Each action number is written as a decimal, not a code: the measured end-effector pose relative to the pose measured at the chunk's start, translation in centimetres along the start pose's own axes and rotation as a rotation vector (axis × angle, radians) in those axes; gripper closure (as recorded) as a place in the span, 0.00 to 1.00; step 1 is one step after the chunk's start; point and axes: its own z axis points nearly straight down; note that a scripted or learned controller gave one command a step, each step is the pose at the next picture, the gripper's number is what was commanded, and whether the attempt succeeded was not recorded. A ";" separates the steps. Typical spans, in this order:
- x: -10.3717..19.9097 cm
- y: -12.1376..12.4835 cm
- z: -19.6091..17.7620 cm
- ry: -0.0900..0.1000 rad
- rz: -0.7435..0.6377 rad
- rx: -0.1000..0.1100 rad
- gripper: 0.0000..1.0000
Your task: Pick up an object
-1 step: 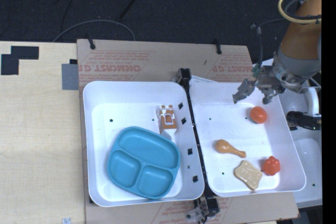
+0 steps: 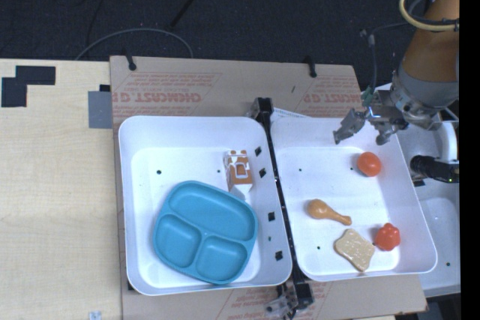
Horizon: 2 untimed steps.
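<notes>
The right bin (image 2: 330, 157) holds an orange-red ball (image 2: 368, 163) near its far right, a tan chicken drumstick (image 2: 328, 212) in the middle, a slice of toast (image 2: 355, 249) at the front and a red pepper-like toy (image 2: 387, 236) at the front right. The left bin (image 2: 142, 161) holds a blue divided plate (image 2: 205, 231) and a small orange and white toy (image 2: 239, 168). My gripper (image 2: 366, 130) hangs open over the right bin's far right rim, above and just behind the orange-red ball, with nothing between its fingers.
A black divider bar (image 2: 274, 191) runs between the two bins. Brown cardboard (image 2: 225, 90) lies under them. The arm's grey body with its orange band (image 2: 442, 7) rises at the right edge, with cables beside it.
</notes>
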 end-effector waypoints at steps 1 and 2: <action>0.9 0.0 5.0 0.000 -0.001 0.002 0.00; 1.5 0.0 9.5 0.001 -0.001 0.004 0.00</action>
